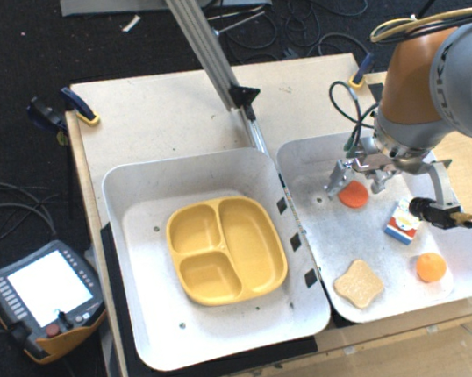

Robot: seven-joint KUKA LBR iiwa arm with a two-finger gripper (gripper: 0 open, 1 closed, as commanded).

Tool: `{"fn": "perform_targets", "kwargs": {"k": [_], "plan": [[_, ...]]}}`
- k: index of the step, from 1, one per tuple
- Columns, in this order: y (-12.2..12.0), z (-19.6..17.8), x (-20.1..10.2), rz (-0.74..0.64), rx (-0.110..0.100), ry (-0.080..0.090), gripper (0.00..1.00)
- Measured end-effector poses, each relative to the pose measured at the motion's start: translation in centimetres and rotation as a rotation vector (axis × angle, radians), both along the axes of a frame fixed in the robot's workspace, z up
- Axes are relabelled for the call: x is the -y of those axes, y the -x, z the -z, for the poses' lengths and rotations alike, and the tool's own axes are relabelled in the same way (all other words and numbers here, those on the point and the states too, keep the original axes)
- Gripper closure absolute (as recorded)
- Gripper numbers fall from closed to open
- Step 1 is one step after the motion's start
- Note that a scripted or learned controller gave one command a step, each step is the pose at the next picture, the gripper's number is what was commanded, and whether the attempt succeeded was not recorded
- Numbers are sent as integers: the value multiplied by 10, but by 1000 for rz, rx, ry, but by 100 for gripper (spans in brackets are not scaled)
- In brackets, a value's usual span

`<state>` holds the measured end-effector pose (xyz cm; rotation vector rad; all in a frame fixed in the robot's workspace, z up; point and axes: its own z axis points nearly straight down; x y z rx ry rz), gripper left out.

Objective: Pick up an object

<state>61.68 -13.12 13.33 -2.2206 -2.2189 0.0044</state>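
**Bins, toy food and a lowered gripper**

Pendant first: at the far left, a teach pendant [47, 297] with a pale screen and an orange-edged body lies on the dark floor beside the bench [162, 115]. Next comes the left bin [131, 200], white and shallow, with a yellow divided plate [226, 249] lying flat near its middle (three compartments, all facing up). A silver metal pole [204, 42] slants down from the top of the view to the seam between the two bins.

The right bin [313, 171] holds four small things. A slice of toy bread [359, 284] lies near its front edge. Behind it, toward the back of the bin, a red-orange round piece [354, 195] sits on the bin floor, and the gripper [360, 174] hangs directly over it, its metal fingers spread apart and straddling the piece's upper side; the piece rests on the floor, and whether the fingers touch it cannot be told. Further right, a small white, blue and red carton [401, 226] lies tilted, and an orange ball [431, 267] sits near the front right corner, just beside the carton and well apart from the bread.

The grey arm [460, 86] with its orange band [411, 84] reaches in from the right, cables looping around the wrist.
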Motion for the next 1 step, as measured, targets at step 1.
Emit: {"fn": "perform_targets", "kwargs": {"k": [1], "plan": [[-1,-13,0,0,5,1,100]]}}
